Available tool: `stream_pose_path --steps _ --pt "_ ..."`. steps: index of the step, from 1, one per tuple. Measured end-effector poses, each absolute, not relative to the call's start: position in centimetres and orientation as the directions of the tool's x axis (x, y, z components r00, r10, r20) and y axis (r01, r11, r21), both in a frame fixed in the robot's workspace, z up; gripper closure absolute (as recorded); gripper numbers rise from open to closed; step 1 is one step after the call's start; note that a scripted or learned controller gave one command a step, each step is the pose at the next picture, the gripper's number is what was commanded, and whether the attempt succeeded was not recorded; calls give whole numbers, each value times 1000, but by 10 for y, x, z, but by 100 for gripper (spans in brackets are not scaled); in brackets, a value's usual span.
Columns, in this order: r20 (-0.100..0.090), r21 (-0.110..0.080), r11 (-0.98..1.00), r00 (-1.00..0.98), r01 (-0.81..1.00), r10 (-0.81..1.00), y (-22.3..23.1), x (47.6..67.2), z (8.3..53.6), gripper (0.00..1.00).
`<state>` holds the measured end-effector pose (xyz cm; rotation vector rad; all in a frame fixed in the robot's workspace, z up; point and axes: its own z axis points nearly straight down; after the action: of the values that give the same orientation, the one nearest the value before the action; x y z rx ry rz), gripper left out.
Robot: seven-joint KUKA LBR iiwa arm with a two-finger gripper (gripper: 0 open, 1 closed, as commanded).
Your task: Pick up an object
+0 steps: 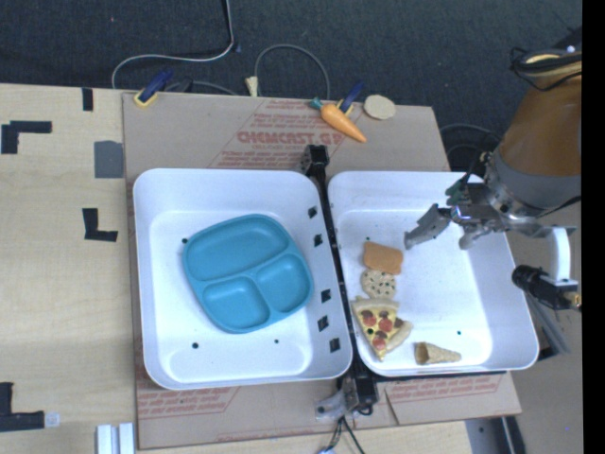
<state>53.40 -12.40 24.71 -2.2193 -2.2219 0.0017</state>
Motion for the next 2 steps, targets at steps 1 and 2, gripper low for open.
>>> stream_pose_path --steps 1,2 --pt "3 -12 3 -3 1000 1000 -96 560 94 0" --pt "0 -1 1 -1 1000 1000 -103 597 85 0"
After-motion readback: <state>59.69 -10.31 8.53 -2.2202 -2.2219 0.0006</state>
